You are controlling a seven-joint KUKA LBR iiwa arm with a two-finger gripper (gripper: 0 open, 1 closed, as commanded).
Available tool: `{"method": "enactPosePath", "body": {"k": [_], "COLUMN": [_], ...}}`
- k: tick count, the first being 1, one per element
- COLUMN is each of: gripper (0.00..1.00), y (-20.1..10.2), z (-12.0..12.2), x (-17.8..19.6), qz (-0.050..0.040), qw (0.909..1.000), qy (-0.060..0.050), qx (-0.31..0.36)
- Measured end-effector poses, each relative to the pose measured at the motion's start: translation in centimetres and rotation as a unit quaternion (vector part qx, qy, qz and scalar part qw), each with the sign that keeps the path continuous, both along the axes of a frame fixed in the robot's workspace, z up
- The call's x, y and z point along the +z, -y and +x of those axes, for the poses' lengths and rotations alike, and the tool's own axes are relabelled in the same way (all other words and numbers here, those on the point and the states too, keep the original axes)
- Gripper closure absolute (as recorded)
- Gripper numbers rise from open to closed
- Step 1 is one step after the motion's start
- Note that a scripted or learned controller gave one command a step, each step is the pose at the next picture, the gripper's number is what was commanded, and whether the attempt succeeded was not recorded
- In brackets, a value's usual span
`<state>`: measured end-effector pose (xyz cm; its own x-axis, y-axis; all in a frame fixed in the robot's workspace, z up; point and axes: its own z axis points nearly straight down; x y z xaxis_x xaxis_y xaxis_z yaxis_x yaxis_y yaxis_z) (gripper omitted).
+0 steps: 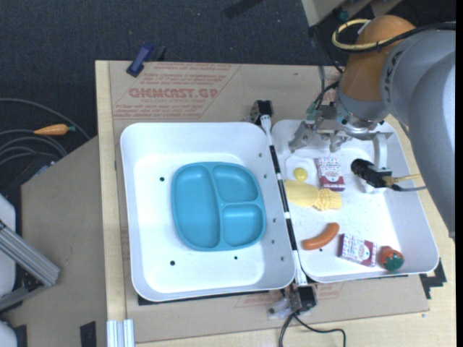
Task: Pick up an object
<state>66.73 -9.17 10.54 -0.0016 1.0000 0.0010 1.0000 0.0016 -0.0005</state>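
My arm (405,56) reaches in from the right over the far end of the right bin (416,223). My jaws (334,137) hang above that bin's back edge; whether they are apart or together, I cannot tell. Just below them sit a fried egg (300,172) and a red-and-white packet (330,173). A yellow corn cob (312,196), a sausage (320,237), a second packet (357,250) and a tomato (391,259) lie nearer the front. The left bin (145,150) holds a blue divided plate (217,205). Both bins rest on the counter (188,92).
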Motion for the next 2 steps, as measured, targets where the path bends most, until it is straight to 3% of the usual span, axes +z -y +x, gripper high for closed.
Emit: {"method": "enactPosePath", "body": {"k": [1,2], "gripper": [1.00,0.00], "y": [-0.03,-0.03], "z": [0.06,0.05], "x": [1.05,1.02], "qz": [0.0001,0.0000], "qw": [1.0000,1.0000], "qy": [0.001,0.001], "qx": [0.000,0.000]}}
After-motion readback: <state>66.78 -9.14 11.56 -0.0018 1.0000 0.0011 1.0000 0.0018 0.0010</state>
